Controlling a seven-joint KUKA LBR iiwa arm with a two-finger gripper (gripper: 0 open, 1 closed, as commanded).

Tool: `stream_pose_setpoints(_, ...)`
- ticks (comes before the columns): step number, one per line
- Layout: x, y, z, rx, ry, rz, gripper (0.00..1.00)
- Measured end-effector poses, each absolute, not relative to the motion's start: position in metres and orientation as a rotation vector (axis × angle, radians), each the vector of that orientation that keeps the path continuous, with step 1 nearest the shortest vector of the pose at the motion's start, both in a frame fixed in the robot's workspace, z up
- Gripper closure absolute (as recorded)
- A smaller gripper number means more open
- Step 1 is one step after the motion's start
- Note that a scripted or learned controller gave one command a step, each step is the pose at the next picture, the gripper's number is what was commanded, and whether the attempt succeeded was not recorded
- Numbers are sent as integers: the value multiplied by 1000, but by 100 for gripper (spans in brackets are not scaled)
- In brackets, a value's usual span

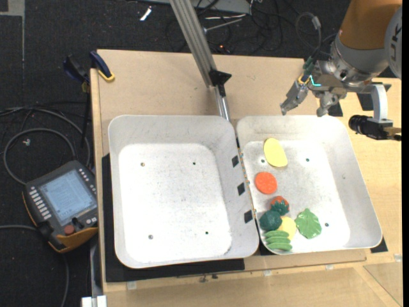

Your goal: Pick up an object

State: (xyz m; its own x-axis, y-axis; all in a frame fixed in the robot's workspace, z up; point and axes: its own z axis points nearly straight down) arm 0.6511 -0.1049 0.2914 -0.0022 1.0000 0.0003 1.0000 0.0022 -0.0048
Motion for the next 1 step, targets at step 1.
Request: stream_pose_setpoints(1,652,-105,294,-2218,-2225,1,0)
